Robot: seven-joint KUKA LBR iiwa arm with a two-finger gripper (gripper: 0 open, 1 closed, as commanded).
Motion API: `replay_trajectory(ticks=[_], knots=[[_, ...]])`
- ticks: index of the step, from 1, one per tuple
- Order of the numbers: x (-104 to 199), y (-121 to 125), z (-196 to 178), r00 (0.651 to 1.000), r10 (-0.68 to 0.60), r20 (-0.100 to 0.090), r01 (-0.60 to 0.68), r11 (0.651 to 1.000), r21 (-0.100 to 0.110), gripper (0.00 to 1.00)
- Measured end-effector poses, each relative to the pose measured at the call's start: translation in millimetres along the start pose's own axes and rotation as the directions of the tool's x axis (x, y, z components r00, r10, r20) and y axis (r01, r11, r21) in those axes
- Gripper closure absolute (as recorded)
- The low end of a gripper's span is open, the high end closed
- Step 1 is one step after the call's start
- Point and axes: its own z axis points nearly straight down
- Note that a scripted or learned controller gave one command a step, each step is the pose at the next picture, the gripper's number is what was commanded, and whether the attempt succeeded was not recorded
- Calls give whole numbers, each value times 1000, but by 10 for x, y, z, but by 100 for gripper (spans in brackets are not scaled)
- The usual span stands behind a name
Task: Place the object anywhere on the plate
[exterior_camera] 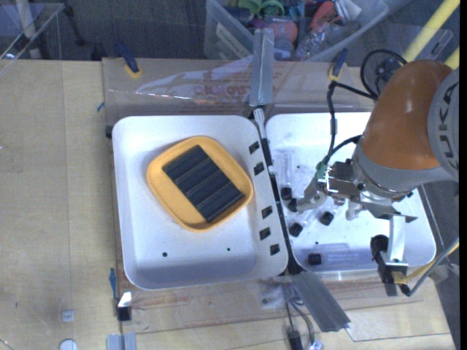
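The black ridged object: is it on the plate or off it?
On it. The black ridged object lies flat in the middle of the yellow plate in the left bin, with yellow rim showing all round.

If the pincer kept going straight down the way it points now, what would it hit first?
Most likely the white floor of the right bin. The pincer hangs over that bin, pointing downward, with small dark bits scattered beneath it; depth is unclear. The yellow plate lies in the left bin, off that line.

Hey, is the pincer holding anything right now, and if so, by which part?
It cannot be told. The pincer hangs low over the right bin, and the view doesn't show any object between its tips.
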Motion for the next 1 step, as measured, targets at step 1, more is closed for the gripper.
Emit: replay_trajectory(ticks=[1], knots=[[-145, 36, 184, 1000, 6, -1, -6, 1000, 5, 0]])
